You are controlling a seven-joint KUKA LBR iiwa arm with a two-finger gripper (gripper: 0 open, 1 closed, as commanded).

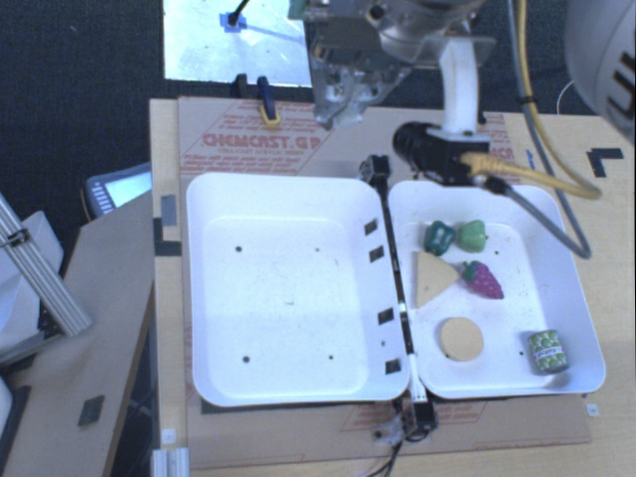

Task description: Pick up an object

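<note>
Camera view: two shallow white bins are sitting side by side on the bench, a left bin [214, 192] and a right bin [581, 341], joined along a black clipped seam. Both are resting on a brown board printed with red lettering [260, 140].

The arm [417, 8] is reaching in at the top of the frame, well above the far edge of the bins. The gripper [333, 117] is hanging over the board behind the bins, beyond the rear rim of the left bin, not over any object. Whether its claw is open or closed cannot be told; the tip is blurred and seen from above. Nothing is appearing between the fingers.

All candidate objects are lying in the right bin. A dark green pepper [438, 237] is sitting near the back, touching or just beside a lighter green piece [471, 234]. Just in front of them, a tan wedge [433, 278] is lying flat, with a magenta strawberry-like piece [483, 279] just beside it on the right. A tan round disc [460, 339] is lying nearer the front. A small green can [547, 351] is standing in the front right corner.

A yellow cable [537, 177] is running across the rear corner of the right bin.
</note>
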